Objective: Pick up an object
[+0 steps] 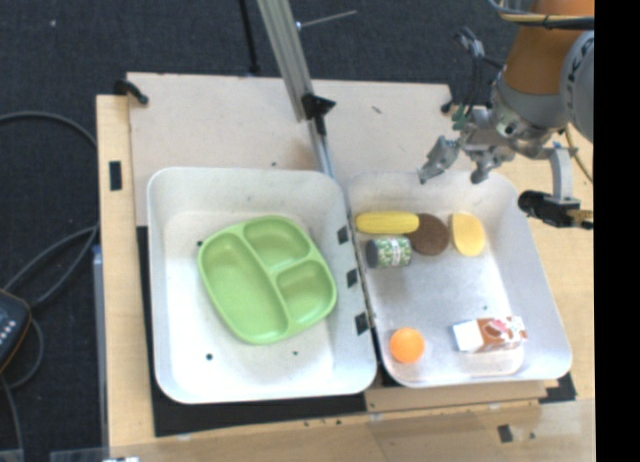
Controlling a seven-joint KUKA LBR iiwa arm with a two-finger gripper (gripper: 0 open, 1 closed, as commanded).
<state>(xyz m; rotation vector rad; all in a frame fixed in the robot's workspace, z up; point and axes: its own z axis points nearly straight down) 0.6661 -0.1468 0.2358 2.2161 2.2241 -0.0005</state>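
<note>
the gripper [458, 163] hangs open and empty, above the yellow lemon [468, 234] in the right bin [535, 280].

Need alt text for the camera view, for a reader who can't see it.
The arm's open claw hovers empty above the far edge of the right bin, which holds a corn cob, brown disc, yellow piece, small can, orange ball and snack box. The left bin holds a green divided plate.

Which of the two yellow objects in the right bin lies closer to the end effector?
The rounded yellow piece, near the bin's right wall, lies closer to the end effector. The long corn-like one lies further left, beside the brown disc.
</note>
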